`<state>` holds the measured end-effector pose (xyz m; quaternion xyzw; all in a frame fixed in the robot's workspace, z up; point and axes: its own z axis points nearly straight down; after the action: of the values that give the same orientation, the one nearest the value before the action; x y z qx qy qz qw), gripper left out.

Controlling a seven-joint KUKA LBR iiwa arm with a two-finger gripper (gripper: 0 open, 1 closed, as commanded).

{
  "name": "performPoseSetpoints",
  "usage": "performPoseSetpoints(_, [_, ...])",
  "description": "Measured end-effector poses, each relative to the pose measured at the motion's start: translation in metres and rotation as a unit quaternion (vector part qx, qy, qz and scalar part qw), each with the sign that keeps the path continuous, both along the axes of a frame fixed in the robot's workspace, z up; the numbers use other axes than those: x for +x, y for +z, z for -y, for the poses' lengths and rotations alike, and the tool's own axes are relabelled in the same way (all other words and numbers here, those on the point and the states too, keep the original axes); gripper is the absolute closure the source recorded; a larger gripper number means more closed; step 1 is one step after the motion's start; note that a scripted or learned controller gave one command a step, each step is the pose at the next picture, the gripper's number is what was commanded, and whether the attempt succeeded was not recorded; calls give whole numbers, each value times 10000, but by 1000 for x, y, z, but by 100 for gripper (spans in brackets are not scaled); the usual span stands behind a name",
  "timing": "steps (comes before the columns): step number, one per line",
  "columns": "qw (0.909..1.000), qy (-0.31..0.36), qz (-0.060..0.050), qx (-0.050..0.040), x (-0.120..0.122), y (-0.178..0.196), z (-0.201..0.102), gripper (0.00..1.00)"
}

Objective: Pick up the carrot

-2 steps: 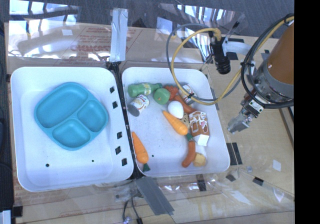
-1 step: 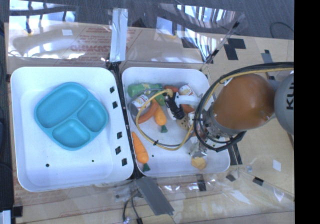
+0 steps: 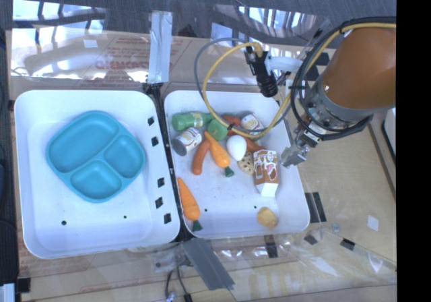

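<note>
Arm: the grey arm with its orange band (image 3: 357, 68) reaches in from the right and hangs over the right rim of the right bin, with yellow and black cables (image 3: 222, 58) looping off it above the far edge.
Claw: the metal claw (image 3: 296, 154) sits low at the right wall of the right bin, just beside the small carton; whether it stands wide or narrow cannot be told from this angle, and nothing shows between its tips.
Carrot: an orange toy carrot with a green stub (image 3: 189, 203) lies at the near left of the shallow white right bin (image 3: 222, 226), along its left wall, well apart from the claw.
Other orange pieces: a second carrot-like piece (image 3: 219, 152) and a plain orange stick (image 3: 200, 158) lie crossed in the middle of the pile.
Pile: a green bottle-like toy (image 3: 187, 121), a small tin can (image 3: 188, 139), a white egg (image 3: 236, 147) and a round jar (image 3: 251, 123) crowd the far half of the bin.
Right side: a small white-and-brown carton (image 3: 267, 171) lies near the right wall, a tan nugget (image 3: 267, 216) nearer the front.
Left bin: the shallow white left bin (image 3: 40, 226) holds a blue three-part plastic tray (image 3: 95, 154).
Bench: the pale bench (image 3: 350, 226) carries both bins side by side.
</note>
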<state>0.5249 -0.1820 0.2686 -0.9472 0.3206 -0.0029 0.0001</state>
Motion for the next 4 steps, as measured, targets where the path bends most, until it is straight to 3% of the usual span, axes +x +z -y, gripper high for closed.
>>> performPoseSetpoints(1, [9950, -998, 5, -4, -2, 152, 27, 100])
performPoseSetpoints(2, [9934, 1147, -61, 46, 25, 23, 20, 100])
performPoseSetpoints(3, [9865, 1635, 29, -30, -18, 170, 28, 100])
performPoseSetpoints(4, [9739, 2268, 8, 8, 29, 225, 27, 100])
